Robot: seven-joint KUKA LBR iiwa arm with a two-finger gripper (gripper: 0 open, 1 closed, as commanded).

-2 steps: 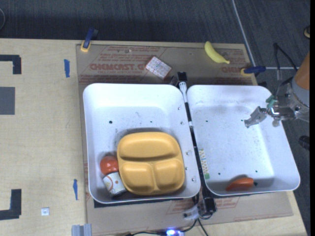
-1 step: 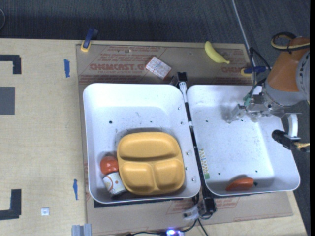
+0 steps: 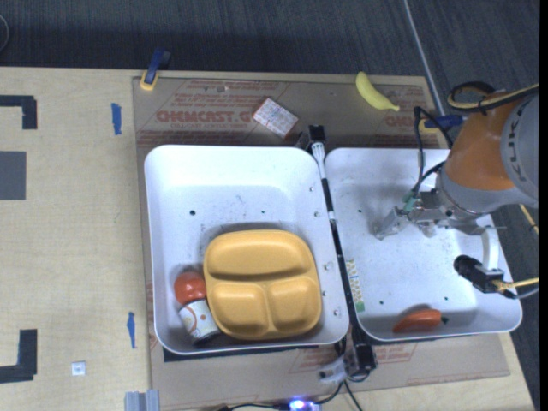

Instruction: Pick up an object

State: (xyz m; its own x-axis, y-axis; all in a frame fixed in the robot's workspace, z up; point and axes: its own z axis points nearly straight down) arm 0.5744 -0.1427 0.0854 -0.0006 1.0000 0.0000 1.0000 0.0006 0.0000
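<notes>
From my feed I see the arm [image 3: 501, 157] reaching in over the right bin [image 3: 377, 174], its claw [image 3: 387, 225] low above the bin floor; I can't make out its fingers. An orange object [image 3: 417, 319] lies near that bin's front rim, well apart from the claw. In the left bin [image 3: 171, 187] a yellow divided tray [image 3: 261, 281] sits beside a red-and-white object [image 3: 193, 302]. A banana [image 3: 374, 92] lies on the counter [image 3: 68, 229] behind the bins.

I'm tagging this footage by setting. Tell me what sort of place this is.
Probably a robotics lab grasping bench. Two white bins sit side by side on a taped board, a yellow divided tray and other props lie in them, and the grey-and-orange arm's hand hangs over the right bin.
</notes>
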